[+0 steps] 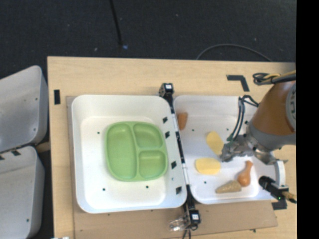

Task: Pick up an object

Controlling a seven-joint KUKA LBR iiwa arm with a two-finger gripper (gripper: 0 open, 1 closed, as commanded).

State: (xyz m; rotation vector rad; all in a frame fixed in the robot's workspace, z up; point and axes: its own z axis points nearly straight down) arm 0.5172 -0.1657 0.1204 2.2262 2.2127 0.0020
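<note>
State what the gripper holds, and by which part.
Cannot be told. The gripper sits low in the right white bin, between two yellow pieces, with nothing visible between its fingers.

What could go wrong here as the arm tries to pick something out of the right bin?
The pincer sits between two yellow pieces that lie close together, so it may nudge one while going for the other, or close on neither. The drumstick and cone lie just beside the wrist and touching each other, so a sideways move could knock both toward the right bin wall.

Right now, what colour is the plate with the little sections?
Light green. The plate shows clearly in the camera view, in the left bin.
</note>
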